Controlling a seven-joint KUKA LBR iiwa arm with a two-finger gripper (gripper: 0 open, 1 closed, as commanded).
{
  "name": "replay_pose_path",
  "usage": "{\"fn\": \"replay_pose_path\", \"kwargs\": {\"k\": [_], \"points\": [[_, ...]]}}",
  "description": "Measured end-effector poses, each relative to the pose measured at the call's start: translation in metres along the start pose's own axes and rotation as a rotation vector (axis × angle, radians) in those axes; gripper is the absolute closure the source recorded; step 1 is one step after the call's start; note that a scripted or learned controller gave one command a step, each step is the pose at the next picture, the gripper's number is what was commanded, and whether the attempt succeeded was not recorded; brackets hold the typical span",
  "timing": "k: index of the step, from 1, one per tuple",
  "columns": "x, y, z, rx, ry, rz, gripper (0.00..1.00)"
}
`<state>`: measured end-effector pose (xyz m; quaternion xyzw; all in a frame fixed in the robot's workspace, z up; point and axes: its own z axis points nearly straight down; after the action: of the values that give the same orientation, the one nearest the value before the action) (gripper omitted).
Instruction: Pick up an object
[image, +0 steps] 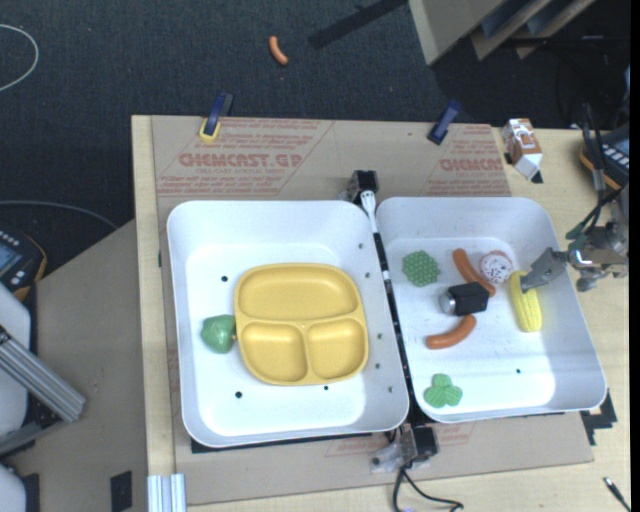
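Note:
The right bin (583, 352) holds several small objects: a yellow corn cob (526, 306), a black block (466, 298), an orange sausage (451, 334), a reddish sausage (467, 267), a pink-white round piece (496, 266), a green knobbly ball (421, 267) and a green leafy piece (442, 392). My gripper (541, 272) reaches in over the bin's right rim. It sits just above the top end of the corn cob, and I see nothing held in it.
The left bin (196, 250) carries a yellow divided plate (300, 322) with a green lump (218, 332) beside its left edge. A small orange-white box (522, 146) lies on the bench at the back right. Clamps (214, 117) grip the bench's far edge.

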<state>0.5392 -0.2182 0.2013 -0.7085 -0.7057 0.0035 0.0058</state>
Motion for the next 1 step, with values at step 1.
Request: {"fn": "replay_pose_path", "kwargs": {"k": [1], "points": [[0.0005,0.0032,-0.0075,-0.014,-0.004,-0.004,0.0]]}}
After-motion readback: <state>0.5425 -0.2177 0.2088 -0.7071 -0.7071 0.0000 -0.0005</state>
